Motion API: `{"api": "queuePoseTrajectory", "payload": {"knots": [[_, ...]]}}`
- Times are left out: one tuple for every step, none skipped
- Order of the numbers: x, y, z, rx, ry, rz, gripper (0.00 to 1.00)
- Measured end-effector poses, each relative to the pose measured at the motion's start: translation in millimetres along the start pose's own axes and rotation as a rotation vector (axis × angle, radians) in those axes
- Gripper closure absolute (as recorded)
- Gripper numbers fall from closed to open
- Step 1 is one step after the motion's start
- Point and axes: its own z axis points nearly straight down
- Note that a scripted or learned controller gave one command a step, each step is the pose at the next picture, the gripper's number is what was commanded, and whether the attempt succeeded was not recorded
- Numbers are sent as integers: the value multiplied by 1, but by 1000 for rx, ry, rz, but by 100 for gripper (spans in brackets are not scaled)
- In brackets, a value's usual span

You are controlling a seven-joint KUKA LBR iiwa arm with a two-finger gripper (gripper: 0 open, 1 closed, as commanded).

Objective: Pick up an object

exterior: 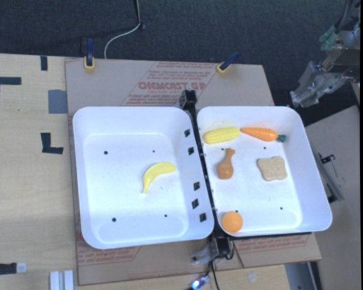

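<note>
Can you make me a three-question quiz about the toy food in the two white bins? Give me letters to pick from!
1. Where is the banana?
A. left bin
B. right bin
C. on the cardboard

2. How many things lie in the right bin?
A. two
B. three
C. five

3. Is the carrot touching the corn?
A. yes, it lies on top of it
B. no, there is a gap between them
C. yes, they are crossed

Answers:
1 A: the banana lies alone in the left bin.
2 C: corn, carrot, drumstick, bread and orange make five.
3 B: white bin floor shows between the carrot's tip and the corn.
</note>
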Motion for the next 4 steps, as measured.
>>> {"api": "queuePoseTrajectory", "payload": {"knots": [[52, 54, 12, 1, 1, -3, 100], [98, 105, 11, 0, 1, -3, 100], [142, 140, 11, 0, 1, -2, 100], [185, 180, 11, -1, 1, -1, 100]]}}
